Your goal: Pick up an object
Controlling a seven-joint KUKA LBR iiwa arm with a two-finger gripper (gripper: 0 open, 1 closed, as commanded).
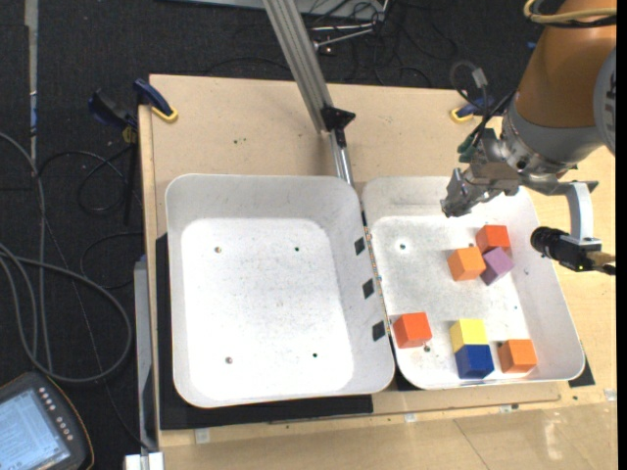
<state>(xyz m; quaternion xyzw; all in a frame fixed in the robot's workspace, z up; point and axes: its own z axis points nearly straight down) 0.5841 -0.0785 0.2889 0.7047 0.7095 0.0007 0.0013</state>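
Grey end effector [457, 204] over right bin's [558, 302] far edge; grip state unclear, apparently holding nothing.

Blocks [470, 302] all in the right bin [423, 202], left bin [186, 213] just beside it.

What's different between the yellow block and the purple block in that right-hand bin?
Colour: the yellow block is bright yellow, the purple block pale violet. Place: the yellow block sits near the front of the right bin, the purple block farther back, nearer the gripper. Neighbours: the yellow block sits against a blue block, the purple block against orange ones. Both are small cubes of similar size.
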